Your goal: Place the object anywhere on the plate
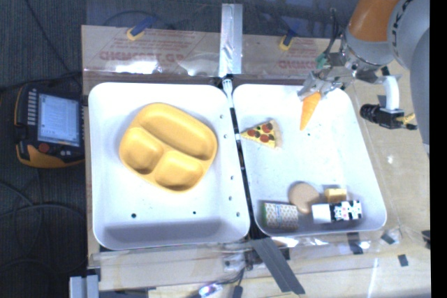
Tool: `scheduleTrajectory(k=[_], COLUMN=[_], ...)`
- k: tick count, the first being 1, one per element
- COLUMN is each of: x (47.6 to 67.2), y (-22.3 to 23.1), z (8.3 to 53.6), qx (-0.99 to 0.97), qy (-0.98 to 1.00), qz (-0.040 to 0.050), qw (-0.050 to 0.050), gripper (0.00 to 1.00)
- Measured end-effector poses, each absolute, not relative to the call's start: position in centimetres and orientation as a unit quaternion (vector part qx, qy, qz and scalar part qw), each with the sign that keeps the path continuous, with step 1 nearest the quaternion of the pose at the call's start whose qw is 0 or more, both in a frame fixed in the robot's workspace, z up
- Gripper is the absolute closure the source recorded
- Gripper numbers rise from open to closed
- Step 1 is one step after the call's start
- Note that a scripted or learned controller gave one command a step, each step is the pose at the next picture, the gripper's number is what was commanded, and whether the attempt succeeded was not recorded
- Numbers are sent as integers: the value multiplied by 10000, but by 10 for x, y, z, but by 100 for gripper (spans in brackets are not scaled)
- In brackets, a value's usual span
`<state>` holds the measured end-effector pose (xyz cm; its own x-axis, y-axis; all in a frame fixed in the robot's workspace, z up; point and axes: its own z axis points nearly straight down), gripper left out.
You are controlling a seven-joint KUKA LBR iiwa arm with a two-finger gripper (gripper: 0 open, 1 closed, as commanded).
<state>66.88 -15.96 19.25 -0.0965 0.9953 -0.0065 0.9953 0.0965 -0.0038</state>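
Near edge, right bin [363,171]: a cluster lies along the front wall. It holds a grey mesh-patterned block [280,215], a round tan disc like a cookie [303,195], a small yellow cube [335,193] and a white box with dark print [337,211]. They are packed touching or just beside one another, probably pushed there by the bin's slope. None is in play.

Left bin [112,220]: a yellow moulded plastic plate with three compartments [167,145] sits near the middle, nothing on it. Its central spot gives a wide landing area, which suits a task that allows any compartment.

Mid right bin, close to the divider: a small toy pizza slice, yellow with red dots [261,133], lies flat, apart from the rest.

Far right corner: an orange carrot-shaped toy [309,109] hangs point down, its thick top pinched in the pincer of the two-finger gripper [323,86]. The fingers [312,87] close on that top end, which leaves the taper free below. The tip looks just above or barely grazing the bin floor; I cannot tell which.

Judgement: the carrot is grasped but well apart from the plate. The carry must cross the divider wall, so it needs a lift first. A hold on the narrow crown could let the toy swing or slip.

Beyond the bins: brown cardboard backing [167,49], and a handheld control pendant [49,123] on the dark floor at left.
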Motion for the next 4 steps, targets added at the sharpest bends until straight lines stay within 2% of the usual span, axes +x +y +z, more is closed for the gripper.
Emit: scheduleTrajectory(k=[1,2,3,4], x=[668,668,668,639], y=[-90,13,-12,94], z=[183,183,207,183], qx=[6596,6796,5874,6160], qy=[7516,7335,8093,7878], qz=[-14,-8,-16,-9], qw=[-4,-13,6,-10], gripper=[100,100,100,100])
